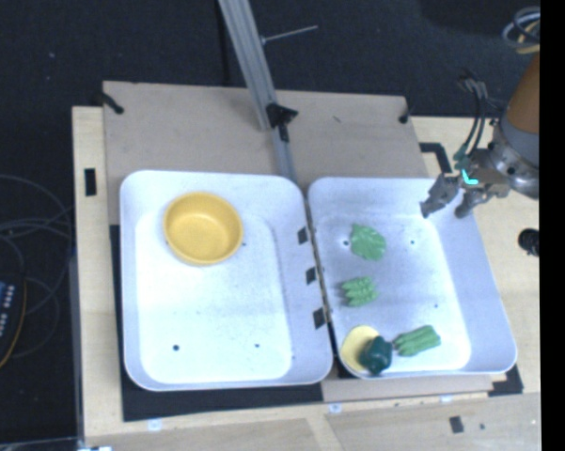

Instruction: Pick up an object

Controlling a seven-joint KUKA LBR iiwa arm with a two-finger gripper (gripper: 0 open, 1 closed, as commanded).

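The end effector [448, 203] hangs at the upper right edge of the right bin [479, 280], over its rim, w/ two dark fingers pointing down and to the left. The fingers look apart w/ nothing between them. Behind it the arm's wrist [512, 158] runs off to the right, grey w/ an orange band above.

All places below are given relative to the right bin. Nearest the end effector, in the bin's upper middle, lies a green leafy toy [368, 242], flat and lobed. Just below it, near the bin's left wall, is a second green toy [357, 291], ribbed and blocky. In the bin's lower right sits a green pickle-shaped toy [416, 341], lying on its side. Touching it on the left, in the bin's bottom left corner, a small yellow bowl [357, 348] holds a dark teal lump [377, 354].

Left of the right bin, sharing a wall, is the left bin [216, 336], w/ a larger yellow bowl [203, 227] upright in its upper left. Both bins rest on a tan worktop [197, 130]; a grey metal post [245, 45] rises behind them.

Judgement: the leafy toy is the closest pick. It's prob. light, stiff plastic, maybe a bit slick, not fragile. Best hold: across its narrow width, fingers coming straight down, since it lies low against the bin floor.
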